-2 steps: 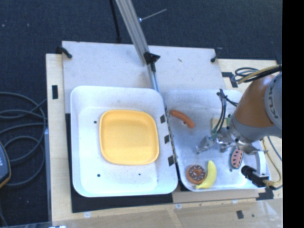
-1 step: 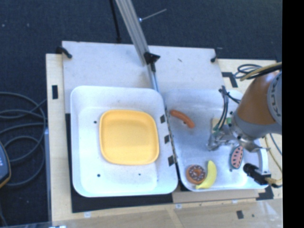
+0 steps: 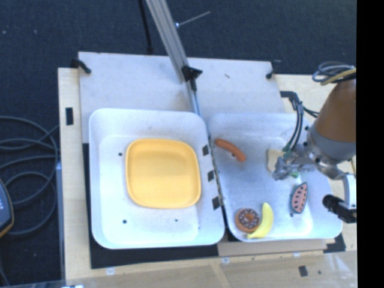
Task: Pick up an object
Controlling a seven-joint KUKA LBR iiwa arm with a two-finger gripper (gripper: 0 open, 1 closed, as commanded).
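In the right bin (image 3: 252,125) lie an orange sausage (image 3: 231,149) near the left wall, a brown doughnut (image 3: 246,219) and a yellow banana (image 3: 264,221) at the front, and a watermelon slice (image 3: 299,198) at the right. A pale block (image 3: 274,158) lies just left of my gripper (image 3: 284,170), which hangs low over the bin's middle right, above the watermelon slice. The arm's orange band (image 3: 337,113) is at the right edge.
The left bin (image 3: 102,161) holds a square yellow plate (image 3: 162,173). A metal camera pole (image 3: 171,38) slants up from the divider between the bins. Cables lie on the dark floor at far left.
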